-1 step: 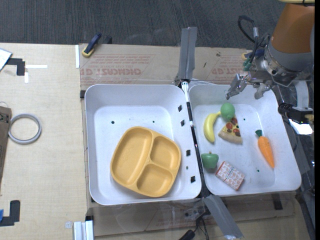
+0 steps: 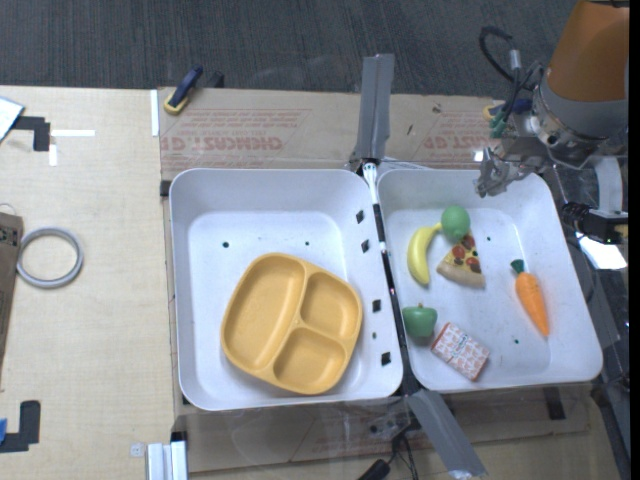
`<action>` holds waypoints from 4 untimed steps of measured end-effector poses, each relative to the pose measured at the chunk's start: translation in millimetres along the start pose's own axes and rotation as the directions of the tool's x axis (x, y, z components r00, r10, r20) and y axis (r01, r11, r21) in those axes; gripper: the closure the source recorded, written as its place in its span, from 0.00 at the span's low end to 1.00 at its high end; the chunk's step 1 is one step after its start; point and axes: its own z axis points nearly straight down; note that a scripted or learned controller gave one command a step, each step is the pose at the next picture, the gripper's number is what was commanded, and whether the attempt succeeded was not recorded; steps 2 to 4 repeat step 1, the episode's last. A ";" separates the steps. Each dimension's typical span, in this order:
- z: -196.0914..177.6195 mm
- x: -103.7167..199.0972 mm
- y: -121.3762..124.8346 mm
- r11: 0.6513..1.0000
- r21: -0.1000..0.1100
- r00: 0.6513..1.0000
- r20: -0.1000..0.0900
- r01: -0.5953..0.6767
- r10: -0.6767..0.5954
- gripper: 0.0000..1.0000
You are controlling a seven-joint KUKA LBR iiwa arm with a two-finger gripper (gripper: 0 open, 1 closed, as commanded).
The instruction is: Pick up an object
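The right bin (image 2: 560,363) holds several toy foods: a yellow banana (image 2: 421,253), a green ball-shaped fruit (image 2: 456,221), a pizza slice (image 2: 462,265), an orange carrot (image 2: 530,298), a green pepper (image 2: 420,320) and a red-patterned packet (image 2: 460,351). My gripper (image 2: 492,180) hangs above the bin's far rim, up and to the right of the green fruit, with nothing visibly between its fingers. The fingers look close together.
The left bin (image 2: 200,228) holds a yellow divided plate (image 2: 291,323). A grey divider post (image 2: 374,108) stands between the bins at the back. A roll of tape (image 2: 46,257) lies on the bench at far left, and a blue-yellow tool (image 2: 183,90) at the back.
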 end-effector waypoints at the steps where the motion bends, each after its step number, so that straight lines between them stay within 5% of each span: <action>1: -108.8 65.3 31.2 1.000 -0.002 1.000 0.000 0.013 -0.013 1.00; 4: -108.8 65.3 31.2 1.000 -0.002 1.000 0.000 0.013 -0.013 1.00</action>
